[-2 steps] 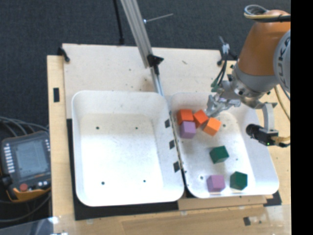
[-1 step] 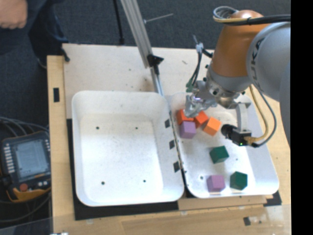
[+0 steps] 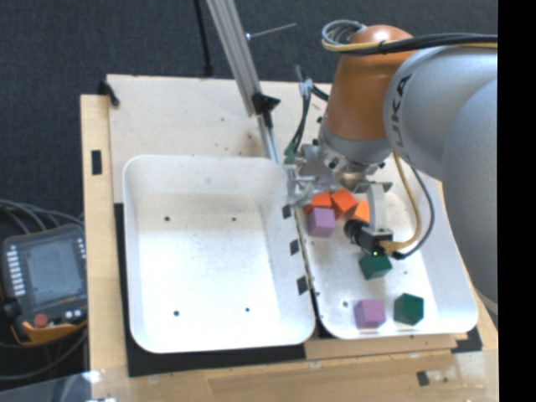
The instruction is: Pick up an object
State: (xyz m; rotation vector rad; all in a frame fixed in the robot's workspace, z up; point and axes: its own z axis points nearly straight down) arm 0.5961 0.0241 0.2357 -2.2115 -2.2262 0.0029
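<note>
Camera view: 2 matte purple cubes (image 3: pixel 322 221) (image 3: pixel 368 312), smooth white right bin (image 3: pixel 444 304).

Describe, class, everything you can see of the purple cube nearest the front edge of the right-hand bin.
The purple cube is a small, matte, lilac block, probably foam or painted wood, with slightly soft edges. It sits flat on the floor of the right bin, near the front rim, its top face lit paler than its sides. A dark green cube stands close beside it on the right. Nothing grips it.
</note>
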